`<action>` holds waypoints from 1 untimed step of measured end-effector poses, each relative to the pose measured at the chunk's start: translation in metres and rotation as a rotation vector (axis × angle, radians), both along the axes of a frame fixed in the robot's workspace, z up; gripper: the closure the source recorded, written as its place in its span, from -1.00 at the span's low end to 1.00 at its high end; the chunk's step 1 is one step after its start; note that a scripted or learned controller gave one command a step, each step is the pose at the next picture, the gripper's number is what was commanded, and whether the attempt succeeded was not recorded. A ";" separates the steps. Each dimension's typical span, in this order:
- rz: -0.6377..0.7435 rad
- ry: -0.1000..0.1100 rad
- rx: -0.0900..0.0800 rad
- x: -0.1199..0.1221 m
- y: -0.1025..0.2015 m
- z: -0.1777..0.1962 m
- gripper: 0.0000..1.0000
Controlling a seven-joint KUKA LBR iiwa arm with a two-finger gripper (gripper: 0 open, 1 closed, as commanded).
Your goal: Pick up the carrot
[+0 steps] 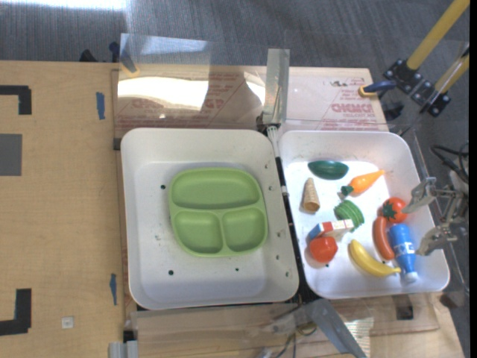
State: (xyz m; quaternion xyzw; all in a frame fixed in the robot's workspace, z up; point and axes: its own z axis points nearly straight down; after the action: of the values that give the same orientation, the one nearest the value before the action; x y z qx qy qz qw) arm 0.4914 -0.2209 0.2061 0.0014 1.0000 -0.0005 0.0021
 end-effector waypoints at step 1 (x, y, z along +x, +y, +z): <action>0.134 -0.018 -0.009 0.013 0.035 -0.100 -1.00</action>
State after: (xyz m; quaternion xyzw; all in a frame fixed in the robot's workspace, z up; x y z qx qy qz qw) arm 0.5048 -0.1856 0.1063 -0.0657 0.9978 -0.0046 0.0112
